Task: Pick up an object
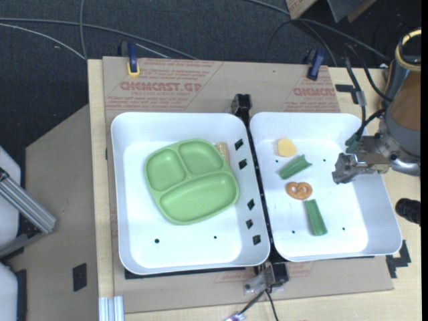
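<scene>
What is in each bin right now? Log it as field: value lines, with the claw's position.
left bin: green divided plate, with a small tan item at its upper right edge
right bin: yellow piece, green piece lying aslant, pretzel, second green piece
claw: over the right bin, right of the food items, apart from all four
claw contents: nothing seen between the fingers
task state: no object picked up yet

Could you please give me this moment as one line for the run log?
tool: over right bin, nothing held | pretzel, two green pieces, yellow piece: on bin floor | green plate: left bin
</scene>
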Tool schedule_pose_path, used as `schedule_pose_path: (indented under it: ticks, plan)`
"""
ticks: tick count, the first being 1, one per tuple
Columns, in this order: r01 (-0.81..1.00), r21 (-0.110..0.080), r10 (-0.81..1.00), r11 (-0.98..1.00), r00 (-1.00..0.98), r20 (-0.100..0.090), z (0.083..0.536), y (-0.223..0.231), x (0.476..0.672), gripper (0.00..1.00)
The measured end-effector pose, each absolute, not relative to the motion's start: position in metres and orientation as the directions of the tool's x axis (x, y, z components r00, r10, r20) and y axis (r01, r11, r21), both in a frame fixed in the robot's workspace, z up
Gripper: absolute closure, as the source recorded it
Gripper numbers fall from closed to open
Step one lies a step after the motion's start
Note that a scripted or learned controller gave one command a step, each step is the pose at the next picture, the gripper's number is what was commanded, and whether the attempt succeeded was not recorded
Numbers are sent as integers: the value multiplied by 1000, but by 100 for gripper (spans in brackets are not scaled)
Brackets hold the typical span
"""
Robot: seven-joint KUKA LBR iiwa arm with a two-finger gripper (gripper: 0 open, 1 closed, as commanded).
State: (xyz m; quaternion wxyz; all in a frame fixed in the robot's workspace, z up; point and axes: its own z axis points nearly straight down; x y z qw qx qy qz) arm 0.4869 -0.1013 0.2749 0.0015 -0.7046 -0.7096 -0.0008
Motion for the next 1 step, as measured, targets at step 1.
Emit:
schedule_pose_path:
  ticks: [1]
  plan:
    - [1000,-3,1000,5,-5,3,261,-58,499,100]
